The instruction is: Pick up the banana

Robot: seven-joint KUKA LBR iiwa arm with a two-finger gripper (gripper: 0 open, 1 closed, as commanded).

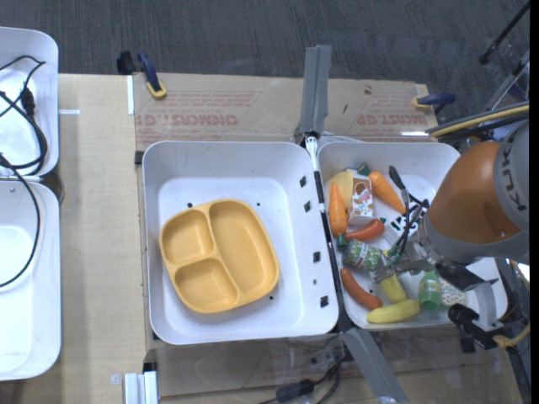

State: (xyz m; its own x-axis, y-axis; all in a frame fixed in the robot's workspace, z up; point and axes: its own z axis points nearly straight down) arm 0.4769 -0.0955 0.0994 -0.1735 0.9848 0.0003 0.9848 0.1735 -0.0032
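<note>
two bins [156,225], one tray [219,255], one banana [393,311]

Floor: we see dark grey carpet [253,23] along the top.
Surface: we look down on a pale wooden surface [93,225] under a sheet of brown cardboard [227,108] with red lettering.
Clamps: we note one blue clamp [150,76] at the cardboard's top left and another [434,100] at its top right.
Left side: we see white tubs [25,310] with black cables [21,133] lying across them.
Light: we find it even, with soft shadows.
</note>
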